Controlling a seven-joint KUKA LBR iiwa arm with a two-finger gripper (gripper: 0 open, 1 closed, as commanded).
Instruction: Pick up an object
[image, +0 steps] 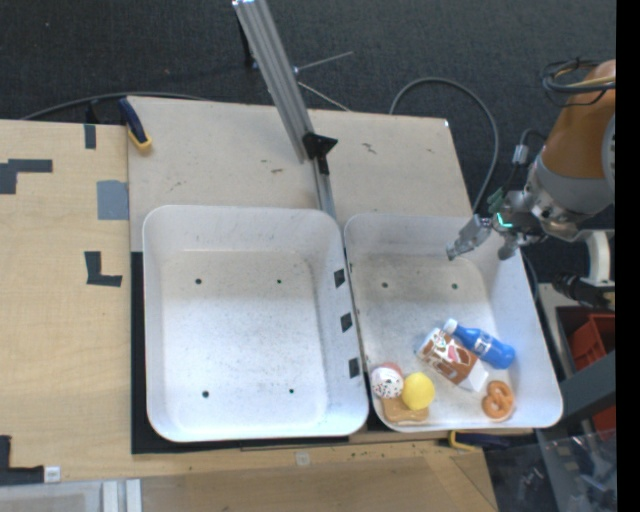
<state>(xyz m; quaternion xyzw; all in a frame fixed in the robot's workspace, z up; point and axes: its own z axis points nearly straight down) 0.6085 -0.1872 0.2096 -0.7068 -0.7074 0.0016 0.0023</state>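
Two white bins (240, 225) share the bench — five small objects (445, 375) fill one corner — end effector (482, 238) open, empty.

Two shallow white plastic bins (245, 225), speckled dark. In the right one, toward five o'clock: a blue bottle with a white cap (484, 346), a brown-and-white carton (449, 358), a yellow ball (418, 390), an orange pretzel-shaped toy (497, 400), and a white red-dotted ball (387, 381).

Two white bins (245, 225), one blue bottle (484, 346), one small carton (448, 358), one yellow ball (418, 390), one white ball (387, 381), one pretzel (497, 400), all below the gripper (480, 243)
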